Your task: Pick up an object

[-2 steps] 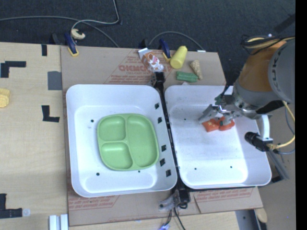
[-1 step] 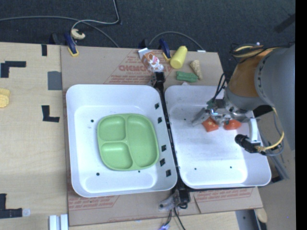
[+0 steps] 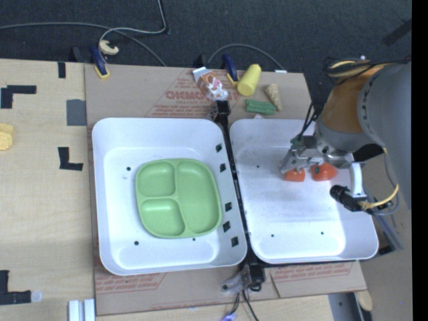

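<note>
The orange-red object (image 3: 324,172) lies in the right bin (image 3: 294,233), up in its far right part, and a second orange-red piece (image 3: 294,174) lies just to its left. The gripper (image 3: 299,163) hangs right over these two pieces, with its metal tip low above the left one. I cannot tell if the jaws are apart or together, because the arm hides them from above. The arm (image 3: 374,112) is big and grey with an orange band, and it comes in from the right side. The left bin (image 3: 114,146) sits beside the right bin, and they touch along the middle. A green plate (image 3: 178,197) with three parts lies flat in the left bin. On the desk (image 3: 40,199), behind the bins, there are small things on the brown cardboard (image 3: 167,92). A yellow toy (image 3: 249,79) lies there, and a green stick (image 3: 260,107) lies just near of it. A small tan thing (image 3: 273,96) lies by the green stick. A little white packet (image 3: 210,83) lies to the left of the yellow toy. Black cables (image 3: 134,32) run across the dark floor far behind the desk.
</note>
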You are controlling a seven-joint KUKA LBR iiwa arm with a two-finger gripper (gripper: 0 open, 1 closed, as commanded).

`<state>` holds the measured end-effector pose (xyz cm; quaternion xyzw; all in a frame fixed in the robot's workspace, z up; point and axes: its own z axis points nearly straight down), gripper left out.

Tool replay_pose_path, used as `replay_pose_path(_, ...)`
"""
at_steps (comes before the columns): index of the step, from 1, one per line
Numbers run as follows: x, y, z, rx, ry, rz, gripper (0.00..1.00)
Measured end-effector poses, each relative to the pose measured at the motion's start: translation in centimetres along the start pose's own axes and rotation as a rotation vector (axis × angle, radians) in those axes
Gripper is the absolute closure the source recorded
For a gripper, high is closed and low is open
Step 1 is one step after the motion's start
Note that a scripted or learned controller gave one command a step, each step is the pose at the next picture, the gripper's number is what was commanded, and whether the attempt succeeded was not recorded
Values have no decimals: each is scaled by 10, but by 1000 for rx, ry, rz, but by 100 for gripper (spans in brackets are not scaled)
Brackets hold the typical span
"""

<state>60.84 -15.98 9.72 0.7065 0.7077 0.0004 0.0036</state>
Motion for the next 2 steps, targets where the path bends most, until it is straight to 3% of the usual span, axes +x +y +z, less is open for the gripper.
replay_pose_path(1, 64, 12, -62, 6, 5, -1, 100)
replay_pose_path(2, 95, -32, -88, 7, 5, -1, 100)
